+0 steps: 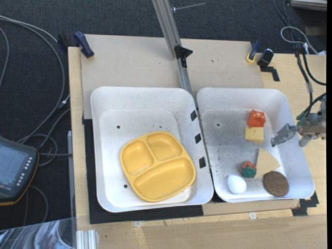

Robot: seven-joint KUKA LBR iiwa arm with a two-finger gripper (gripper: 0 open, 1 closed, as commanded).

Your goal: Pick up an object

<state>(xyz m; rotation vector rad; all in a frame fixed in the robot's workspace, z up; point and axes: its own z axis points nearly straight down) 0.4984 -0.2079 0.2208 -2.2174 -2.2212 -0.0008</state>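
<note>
1. At the far left edge a dark handheld screen [14,171] with an orange rim lies on the dark floor, with cables [36,113] looping near it.
2. The surface [129,61] is a pale wooden board; a blue clamp [83,44] grips its far-left corner.
3. The left bin [104,100] holds a yellow plate [157,165] with three compartments, lying in the near half of the bin, toward its right wall.
4. A grey metal post [167,19] slants down from the top of the view and ends at the seam between the two bins.
5. The right bin [223,95] holds several small things, all in its right half.
6. A white egg [236,184] lies near the front wall; just behind and to its right is a small green and red toy [248,169].
7. A red block [256,118] sits farther back, with a yellow block [254,134] touching its near side.
8. A pale wedge [267,161] lies beside the green and red toy, and a brown round cookie [275,183] lies just in front of the wedge, near the front-right corner.
9. The tool [282,135] reaches in over the right wall of the right bin, just to the right of the yellow block and above the wedge. Nothing is seen between its fingers; whether they are apart or together cannot be told.
10. A yellow and black clamp [261,56] sits on the far-right corner of the surface.
</note>
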